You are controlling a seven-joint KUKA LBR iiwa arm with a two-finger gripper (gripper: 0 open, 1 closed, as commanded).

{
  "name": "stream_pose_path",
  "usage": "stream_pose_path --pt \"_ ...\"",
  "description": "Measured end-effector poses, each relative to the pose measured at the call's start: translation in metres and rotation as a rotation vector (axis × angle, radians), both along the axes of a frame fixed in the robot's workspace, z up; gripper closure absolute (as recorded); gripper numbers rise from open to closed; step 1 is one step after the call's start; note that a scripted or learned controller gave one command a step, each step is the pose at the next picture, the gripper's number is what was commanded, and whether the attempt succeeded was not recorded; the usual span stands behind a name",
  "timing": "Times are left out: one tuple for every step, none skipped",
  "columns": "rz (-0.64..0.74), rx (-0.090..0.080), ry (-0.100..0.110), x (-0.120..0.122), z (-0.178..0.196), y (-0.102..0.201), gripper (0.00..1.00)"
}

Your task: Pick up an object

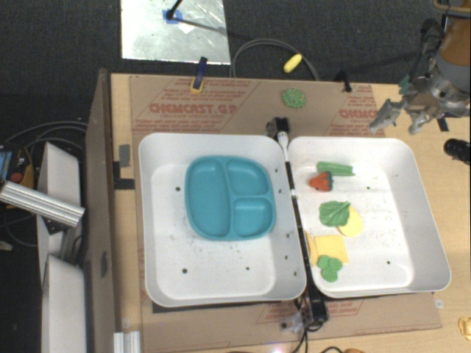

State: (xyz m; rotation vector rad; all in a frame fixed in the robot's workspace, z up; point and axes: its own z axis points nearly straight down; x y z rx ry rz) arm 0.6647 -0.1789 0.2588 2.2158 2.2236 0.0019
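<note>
The right bin (412,197) holds several small toy foods. A green pod (335,169) lies above a red piece (320,183), and a green leaf (335,212) touches a yellow disc (352,224). Nearer the front, a yellow square (329,247) lies beside a small green floret (330,269). My gripper (401,118) hangs above the bench beyond the right bin's far right corner. Its two fingers are spread open with nothing between them. It is well away from all the toys.
The left bin (165,271) holds a blue divided plate (229,197). On the board behind the bins lie a green disc (294,98) and a yellow-and-blue clamp (199,76). A yellow piece (293,63) and a metal sheet (175,20) lie further back.
</note>
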Motion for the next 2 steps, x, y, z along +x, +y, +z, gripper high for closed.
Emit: stream_pose_path --pt "0.001 0.0 -0.003 -0.097 -0.163 0.021 0.0" --pt "0.007 0.002 -0.003 -0.051 -0.174 0.075 0.0"
